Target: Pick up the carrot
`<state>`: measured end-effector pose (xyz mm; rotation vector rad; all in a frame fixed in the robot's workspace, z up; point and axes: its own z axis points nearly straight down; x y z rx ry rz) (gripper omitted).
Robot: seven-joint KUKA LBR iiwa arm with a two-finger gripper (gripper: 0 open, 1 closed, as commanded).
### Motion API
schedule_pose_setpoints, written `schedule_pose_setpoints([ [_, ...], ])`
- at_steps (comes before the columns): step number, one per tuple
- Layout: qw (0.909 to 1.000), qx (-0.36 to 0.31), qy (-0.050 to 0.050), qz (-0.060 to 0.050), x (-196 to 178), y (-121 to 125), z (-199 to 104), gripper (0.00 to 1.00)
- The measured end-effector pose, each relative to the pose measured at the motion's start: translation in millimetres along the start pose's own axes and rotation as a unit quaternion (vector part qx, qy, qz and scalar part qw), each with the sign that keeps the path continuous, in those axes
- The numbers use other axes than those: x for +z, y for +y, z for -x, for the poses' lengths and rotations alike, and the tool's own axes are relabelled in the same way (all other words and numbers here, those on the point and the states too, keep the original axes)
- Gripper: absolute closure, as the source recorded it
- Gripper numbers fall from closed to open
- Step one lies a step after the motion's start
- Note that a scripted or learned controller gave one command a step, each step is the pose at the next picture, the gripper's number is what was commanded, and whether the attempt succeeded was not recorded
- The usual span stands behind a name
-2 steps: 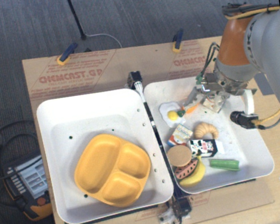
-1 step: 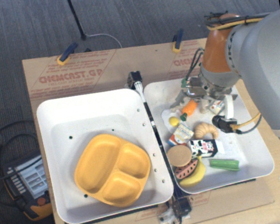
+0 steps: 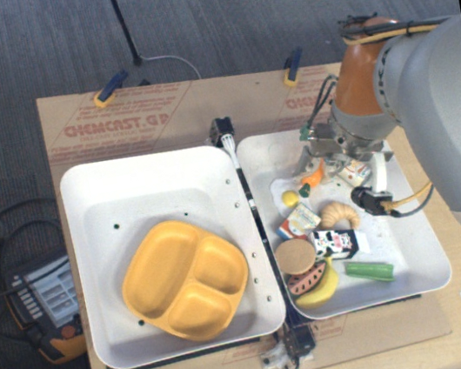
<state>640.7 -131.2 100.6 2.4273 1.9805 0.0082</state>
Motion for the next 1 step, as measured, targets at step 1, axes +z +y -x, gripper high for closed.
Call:
schedule_pose_setpoints([
  [1,0.9999,-0.012,0.0,-0.004,-94.3,16.1,-66.1,1.0],
])
